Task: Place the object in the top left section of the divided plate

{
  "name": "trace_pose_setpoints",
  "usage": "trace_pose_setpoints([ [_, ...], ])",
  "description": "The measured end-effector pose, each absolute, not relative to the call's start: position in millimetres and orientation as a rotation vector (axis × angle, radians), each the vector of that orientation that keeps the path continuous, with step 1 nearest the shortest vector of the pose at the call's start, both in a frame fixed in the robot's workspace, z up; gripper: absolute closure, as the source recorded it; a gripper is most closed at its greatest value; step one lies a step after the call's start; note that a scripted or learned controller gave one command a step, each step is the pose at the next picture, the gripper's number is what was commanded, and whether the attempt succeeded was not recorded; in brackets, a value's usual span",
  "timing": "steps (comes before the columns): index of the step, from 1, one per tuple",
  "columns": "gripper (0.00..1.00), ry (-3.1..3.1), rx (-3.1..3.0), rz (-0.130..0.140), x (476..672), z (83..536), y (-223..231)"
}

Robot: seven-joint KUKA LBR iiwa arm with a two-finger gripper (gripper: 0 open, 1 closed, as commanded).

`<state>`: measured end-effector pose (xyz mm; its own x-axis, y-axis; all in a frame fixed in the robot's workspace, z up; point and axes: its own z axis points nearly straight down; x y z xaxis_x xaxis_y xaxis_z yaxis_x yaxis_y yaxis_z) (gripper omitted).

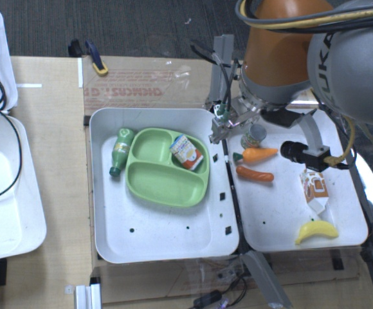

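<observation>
A green divided plate (167,184) lies in the left bin (154,237). A small white, blue and red carton (185,152) rests in the plate's top right section. The top left section (149,145) shows bare green. A green bottle (119,150) lies against the plate's left rim. My gripper (226,118) hangs over the wall between the two bins, just right of the plate's top right corner and above the carton's level. I see nothing held in it. A small grey can (256,134) stands just right of the gripper.
The right bin (270,227) holds an orange carrot (260,154), a red-orange sausage-like piece (255,174), a white and orange packet (314,190) and a yellow banana (316,232). The arm's body covers that bin's far part. A cardboard sheet (141,85) lies behind the left bin.
</observation>
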<state>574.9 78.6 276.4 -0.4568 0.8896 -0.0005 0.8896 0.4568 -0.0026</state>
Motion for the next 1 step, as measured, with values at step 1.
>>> trace_pose_setpoints([
  [1, 1.00, -2.741, -1.533, 0.005, 583.1, 239.3, 144.7],
])
